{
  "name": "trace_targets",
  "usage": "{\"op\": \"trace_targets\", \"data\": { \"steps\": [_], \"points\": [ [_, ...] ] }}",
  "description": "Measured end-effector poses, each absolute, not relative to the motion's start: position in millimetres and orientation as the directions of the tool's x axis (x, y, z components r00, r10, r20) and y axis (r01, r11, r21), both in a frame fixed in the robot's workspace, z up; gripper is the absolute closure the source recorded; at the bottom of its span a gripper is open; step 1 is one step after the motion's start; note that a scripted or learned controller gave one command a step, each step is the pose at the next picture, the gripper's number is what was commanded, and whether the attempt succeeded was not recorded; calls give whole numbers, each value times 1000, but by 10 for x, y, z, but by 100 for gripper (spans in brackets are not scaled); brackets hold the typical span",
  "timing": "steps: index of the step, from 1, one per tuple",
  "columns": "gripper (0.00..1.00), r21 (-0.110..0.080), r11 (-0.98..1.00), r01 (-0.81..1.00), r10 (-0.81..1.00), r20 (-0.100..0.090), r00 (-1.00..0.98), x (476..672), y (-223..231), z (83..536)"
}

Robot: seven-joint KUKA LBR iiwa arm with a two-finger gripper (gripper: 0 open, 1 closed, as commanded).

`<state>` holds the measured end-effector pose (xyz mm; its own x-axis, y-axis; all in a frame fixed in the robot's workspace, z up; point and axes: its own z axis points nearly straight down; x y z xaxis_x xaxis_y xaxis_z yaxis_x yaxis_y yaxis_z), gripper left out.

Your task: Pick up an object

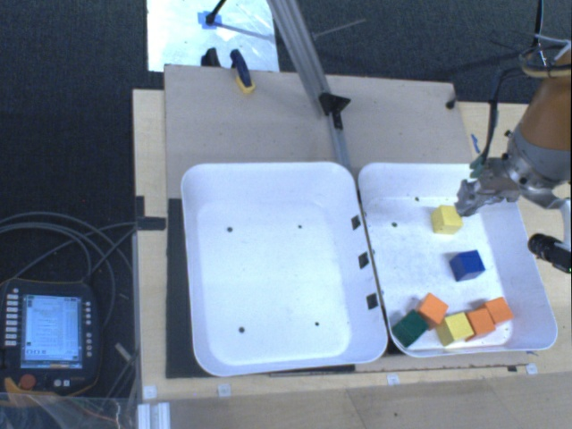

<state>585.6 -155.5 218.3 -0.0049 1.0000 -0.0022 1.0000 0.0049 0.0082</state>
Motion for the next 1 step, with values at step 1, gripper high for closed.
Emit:
{"op": "trace_targets", "data": {
  "steps": [1],
  "points": [
    [100, 7, 5, 1000, 1000, -2, -5, 5873, -1560, 2639]
  ]
}}
